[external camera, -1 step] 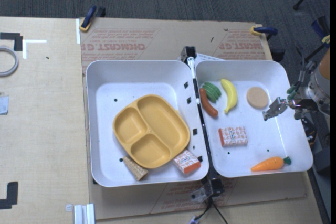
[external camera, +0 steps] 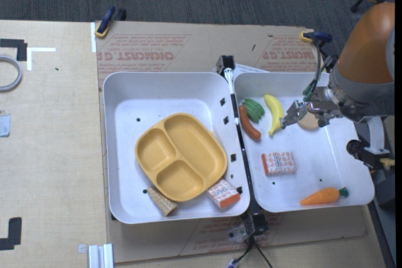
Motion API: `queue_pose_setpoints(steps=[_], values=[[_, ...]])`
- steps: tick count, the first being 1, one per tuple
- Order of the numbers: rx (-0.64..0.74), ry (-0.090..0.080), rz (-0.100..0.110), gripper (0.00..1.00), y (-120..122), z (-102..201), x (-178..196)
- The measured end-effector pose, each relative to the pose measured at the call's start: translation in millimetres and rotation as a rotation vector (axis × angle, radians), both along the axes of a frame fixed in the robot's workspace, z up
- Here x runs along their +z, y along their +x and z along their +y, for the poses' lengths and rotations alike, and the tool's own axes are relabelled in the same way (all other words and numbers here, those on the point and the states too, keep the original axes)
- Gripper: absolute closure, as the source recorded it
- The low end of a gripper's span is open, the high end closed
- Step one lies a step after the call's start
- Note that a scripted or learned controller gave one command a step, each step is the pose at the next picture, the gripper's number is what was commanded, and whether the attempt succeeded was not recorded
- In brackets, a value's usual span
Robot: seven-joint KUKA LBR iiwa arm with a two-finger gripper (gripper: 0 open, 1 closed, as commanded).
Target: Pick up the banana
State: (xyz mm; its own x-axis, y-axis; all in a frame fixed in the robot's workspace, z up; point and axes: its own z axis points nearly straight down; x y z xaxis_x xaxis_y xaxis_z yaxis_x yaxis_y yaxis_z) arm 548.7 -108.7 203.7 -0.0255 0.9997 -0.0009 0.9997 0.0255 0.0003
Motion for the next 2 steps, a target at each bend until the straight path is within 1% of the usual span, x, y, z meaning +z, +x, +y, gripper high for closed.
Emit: queue_pose_setpoints(steps=[1, 2], values=[[0.162, 0.0, 0.0, 0.0, 65, -5, -73], [0.679, 0.0, 0.0, 0.0, 66, -18, -111]])
